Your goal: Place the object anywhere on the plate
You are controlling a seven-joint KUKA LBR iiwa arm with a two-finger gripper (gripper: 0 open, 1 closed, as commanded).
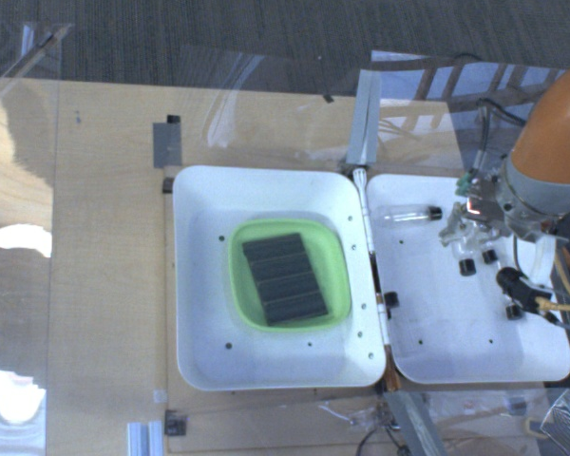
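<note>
The block (284, 278) is lying on the green plate (335, 293) in the left bin (195, 283). The gripper (468, 243) is hanging over the right bin (427, 350); I cannot tell its grip. It should be lifting away gently.

This is a robotics lab or test cell, not a home or shop. A plain wooden table (95, 283) carries two shallow white bins (199, 350) bolted side by side with black brackets (167, 142), metal rails (364, 122) at twelve o'clock, and clear plastic sheeting (19, 255) at nine o'clock. At three o'clock a grey and orange industrial arm (551, 150) trails loose cables (551, 302), and dark carpet (218, 17) covers the floor behind
</note>
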